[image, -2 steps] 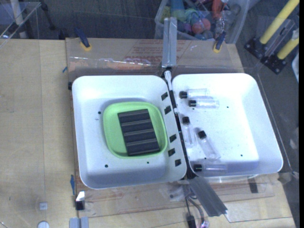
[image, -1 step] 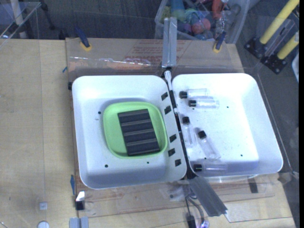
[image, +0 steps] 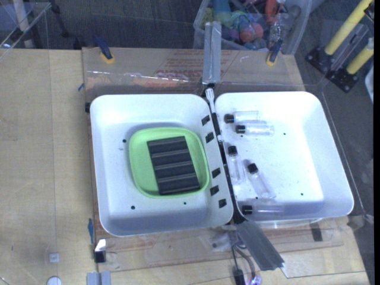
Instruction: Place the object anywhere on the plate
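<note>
A square light-green plate (image: 138,159) lies flat in the middle of the left white bin (image: 110,120). On it rests a black ribbed rectangular object (image: 173,165), made of several parallel bars, turned slightly clockwise. The object lies wholly inside the plate's rim and covers most of its centre.
The right white bin (image: 312,141) holds several clear vials with black caps (image: 252,127), scattered along its left side (image: 259,180). A ridge with black clips (image: 215,153) separates the two bins. A clear tub of colourful toys (image: 249,10) stands behind the bench.
</note>
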`<state>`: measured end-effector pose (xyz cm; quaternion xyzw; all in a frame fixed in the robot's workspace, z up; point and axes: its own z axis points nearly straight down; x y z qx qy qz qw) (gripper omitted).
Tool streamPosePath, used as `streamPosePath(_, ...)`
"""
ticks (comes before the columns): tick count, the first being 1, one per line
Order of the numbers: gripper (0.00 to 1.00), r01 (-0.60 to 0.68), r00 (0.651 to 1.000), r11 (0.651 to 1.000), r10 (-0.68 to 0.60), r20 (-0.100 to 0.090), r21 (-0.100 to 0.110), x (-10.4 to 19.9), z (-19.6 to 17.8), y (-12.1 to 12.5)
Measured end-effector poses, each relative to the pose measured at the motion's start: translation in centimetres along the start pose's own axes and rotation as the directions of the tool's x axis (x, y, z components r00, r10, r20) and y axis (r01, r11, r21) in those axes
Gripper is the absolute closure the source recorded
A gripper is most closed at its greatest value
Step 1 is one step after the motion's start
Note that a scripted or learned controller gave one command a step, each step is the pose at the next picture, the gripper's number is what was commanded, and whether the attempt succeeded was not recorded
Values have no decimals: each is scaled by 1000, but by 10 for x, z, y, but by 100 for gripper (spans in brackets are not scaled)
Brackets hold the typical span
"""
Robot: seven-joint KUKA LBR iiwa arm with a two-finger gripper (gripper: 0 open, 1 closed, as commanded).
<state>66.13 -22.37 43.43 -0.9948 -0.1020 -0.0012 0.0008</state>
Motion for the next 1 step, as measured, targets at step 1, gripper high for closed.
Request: streamPosePath(1,0,16,1000,1000,-16,1,-2,0,0,0)
